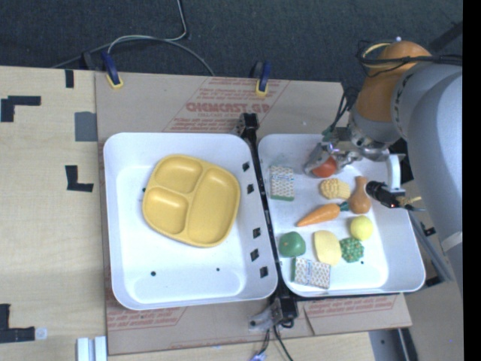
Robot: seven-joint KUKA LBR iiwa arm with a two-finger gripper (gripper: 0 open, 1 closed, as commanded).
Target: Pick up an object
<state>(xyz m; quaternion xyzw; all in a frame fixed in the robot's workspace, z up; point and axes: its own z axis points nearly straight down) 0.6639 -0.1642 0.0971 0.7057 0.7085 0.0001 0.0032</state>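
Leftmost, glossy yellow tray (191, 199), three compartments, in left bin (124, 224). Right bin (402, 273): smooth orange carrot (319, 215), long axis slanted, tip pointing lower left. Gripper (325, 161) upper right over red item (325, 168); red item between fingers, clamped.

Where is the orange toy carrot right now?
The orange toy carrot lies in the right white bin, near its middle, between the yellow corn cob above and the pale yellow block below.

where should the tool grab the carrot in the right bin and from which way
Probably mid-body on the carrot, coming straight down with the fingers across its width. It lies flat, slanted, tip pointing left; the thicker right end sits close to the corn and the lemon.
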